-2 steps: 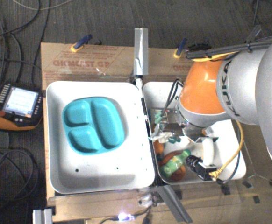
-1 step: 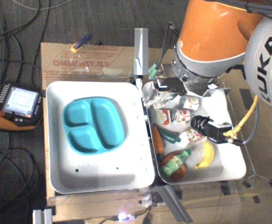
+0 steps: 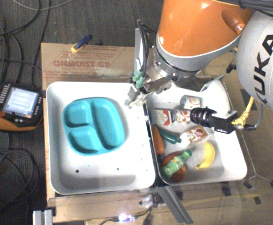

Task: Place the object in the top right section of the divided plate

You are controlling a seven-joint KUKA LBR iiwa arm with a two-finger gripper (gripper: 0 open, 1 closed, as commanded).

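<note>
Camera view: blue divided plate (image 3: 94, 125) (long axis top-left to bottom-right).

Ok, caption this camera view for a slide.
KUKA arm's gripper hovers between bins: blue divided plate left, toy foods right.

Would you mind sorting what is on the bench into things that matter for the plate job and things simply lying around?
For the job:
blue divided plate in the left bin
gripper above the bins' shared edge
toy items in the right bin: banana, green bottle, carrot

Lying about:
handheld pendant
floor cables
cardboard sheet
</note>
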